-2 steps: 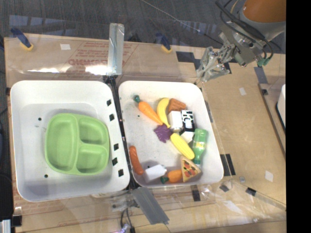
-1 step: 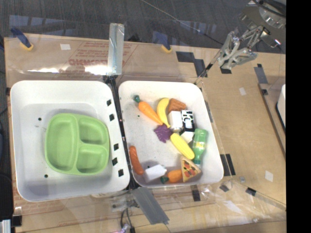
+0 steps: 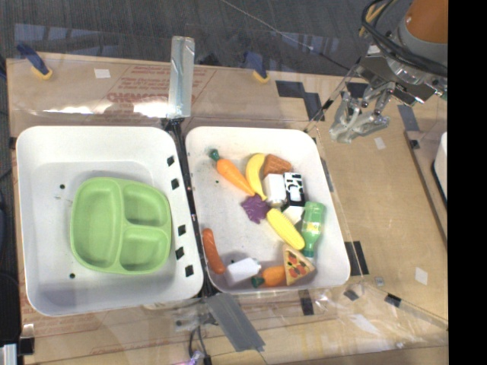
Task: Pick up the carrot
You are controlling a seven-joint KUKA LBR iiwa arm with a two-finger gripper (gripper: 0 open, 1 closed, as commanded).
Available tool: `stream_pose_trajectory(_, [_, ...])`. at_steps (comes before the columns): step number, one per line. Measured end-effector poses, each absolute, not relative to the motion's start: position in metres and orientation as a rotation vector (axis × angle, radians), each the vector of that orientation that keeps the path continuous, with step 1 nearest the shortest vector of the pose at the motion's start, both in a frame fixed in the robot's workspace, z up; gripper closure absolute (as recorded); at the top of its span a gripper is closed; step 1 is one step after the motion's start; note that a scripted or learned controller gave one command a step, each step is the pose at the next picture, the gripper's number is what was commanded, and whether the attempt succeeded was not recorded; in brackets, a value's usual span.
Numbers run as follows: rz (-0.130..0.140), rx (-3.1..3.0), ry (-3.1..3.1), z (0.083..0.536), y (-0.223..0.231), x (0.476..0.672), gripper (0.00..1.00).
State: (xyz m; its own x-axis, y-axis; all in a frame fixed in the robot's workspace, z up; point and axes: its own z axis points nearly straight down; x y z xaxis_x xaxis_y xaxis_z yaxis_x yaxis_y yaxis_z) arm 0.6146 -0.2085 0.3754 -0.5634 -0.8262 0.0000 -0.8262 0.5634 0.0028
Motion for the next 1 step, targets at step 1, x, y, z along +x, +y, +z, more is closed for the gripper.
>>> stream_pose_trajectory(1, [-0.004, 1.875, -2.52, 0.3757, -0.2091, 0.5625, 1.0])
